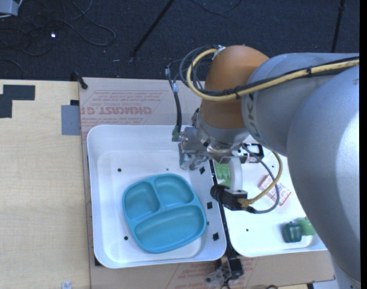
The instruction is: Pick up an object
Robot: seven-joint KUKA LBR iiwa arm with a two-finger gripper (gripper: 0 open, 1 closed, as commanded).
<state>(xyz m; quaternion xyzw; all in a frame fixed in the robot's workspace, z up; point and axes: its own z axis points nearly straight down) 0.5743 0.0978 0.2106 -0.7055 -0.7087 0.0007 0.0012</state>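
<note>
A blue divided plate [164, 212] lies flat in the left white bin [105, 161], toward its front right. My gripper [191, 156] hangs over the back right part of that bin, just beyond the plate's far rim, with the orange band and wrist above it hiding the fingers. In the right bin [255, 245] a green block-like object [296, 230] rests near the front right corner. A red-and-white packet [274, 189] and a green item [236, 174] lie partly behind the arm's cables.
The grey arm covers most of the right bin from the right edge. Cardboard lies under both bins. A wooden bench surface stretches to the left. Black cables loop around the wrist and over the ridge between the bins.
</note>
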